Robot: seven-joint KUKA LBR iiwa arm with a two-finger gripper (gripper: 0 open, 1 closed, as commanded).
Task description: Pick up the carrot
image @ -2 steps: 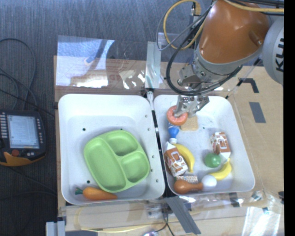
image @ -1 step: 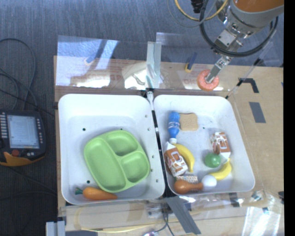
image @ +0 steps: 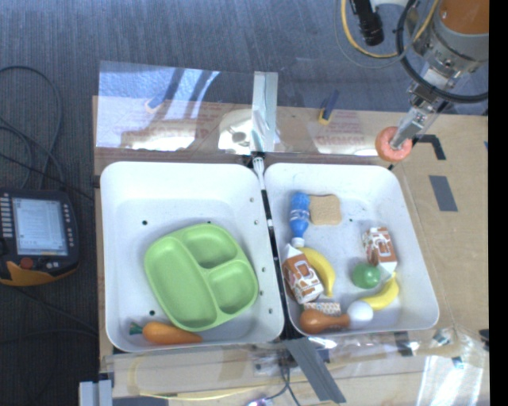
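Carrot [image: 167, 334] lies in left bin [image: 119, 238]; hand [image: 401, 143] far off, grasping a pink ring [image: 392, 143]

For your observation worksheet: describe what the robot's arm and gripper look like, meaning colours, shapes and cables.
The arm is grey with an orange band above the wrist. Black and yellow cables loop beside it. The gripper is a slim, pale metallic piece tapering downward.

The carrot [image: 167, 334] lies wedged between green plate [image: 202, 275] and the left bin's front wall [image: 190, 346], open above.
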